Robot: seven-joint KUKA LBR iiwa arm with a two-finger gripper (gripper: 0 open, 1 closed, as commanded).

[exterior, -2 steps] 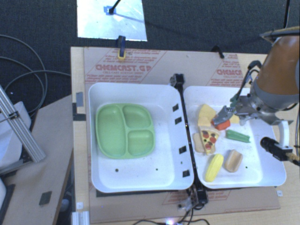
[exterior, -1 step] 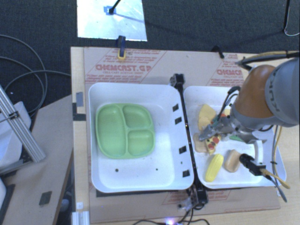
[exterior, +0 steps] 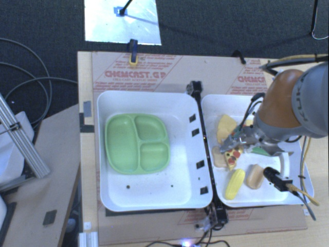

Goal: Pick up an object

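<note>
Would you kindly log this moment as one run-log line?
arm: over right bin | gripper: low among toy food, grasp unclear | corn: lying free | left bin: green tray

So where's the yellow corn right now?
The corn lies in the right bin, near its front edge, just left of a tan bread-like piece and below the gripper.

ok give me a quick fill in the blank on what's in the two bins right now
1. The green divided tray lies in the ____ bin of the camera view.
2. That tray has ____ compartments.
3. The corn cob in the right bin is coloured ____.
4. The gripper is down over the ____ bin.

Missing words: left; three; yellow; right
</note>
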